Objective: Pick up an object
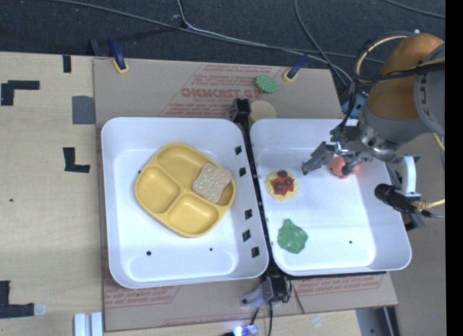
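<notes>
My gripper [335,164] hangs low over the upper middle of the right bin [383,251]. It is open, one dark finger [313,164] pointing left and the other on the right side. A small red-orange object [339,168] lies on the bin floor between the spread fingers, nearer the right one, and is not gripped. Left of it lies a round yellow toy pizza with red toppings [281,185]. A green leafy toy [292,236] rests lower in the same bin.
The left bin [119,255] holds a yellow compartment plate [163,190] with a slice of toast [211,182] on it. A green round piece [266,83] lies on the cardboard behind the bins. Cables run across the dark back area.
</notes>
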Controlling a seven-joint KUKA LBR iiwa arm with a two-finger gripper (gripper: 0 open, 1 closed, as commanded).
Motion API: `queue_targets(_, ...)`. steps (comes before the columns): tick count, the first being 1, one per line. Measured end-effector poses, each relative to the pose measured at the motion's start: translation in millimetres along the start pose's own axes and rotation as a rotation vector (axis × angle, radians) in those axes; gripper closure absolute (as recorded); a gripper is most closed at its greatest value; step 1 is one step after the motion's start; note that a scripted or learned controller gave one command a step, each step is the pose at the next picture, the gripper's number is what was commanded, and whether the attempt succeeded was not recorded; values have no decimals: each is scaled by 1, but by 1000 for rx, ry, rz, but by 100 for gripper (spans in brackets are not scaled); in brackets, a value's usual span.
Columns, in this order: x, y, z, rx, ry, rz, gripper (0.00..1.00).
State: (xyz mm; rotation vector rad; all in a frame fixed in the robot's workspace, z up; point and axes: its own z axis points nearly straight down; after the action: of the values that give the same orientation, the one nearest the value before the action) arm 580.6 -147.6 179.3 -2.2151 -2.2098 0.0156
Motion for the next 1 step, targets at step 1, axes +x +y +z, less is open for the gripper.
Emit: queue_targets(1,0,3,-9,-14,-2,-4,0)
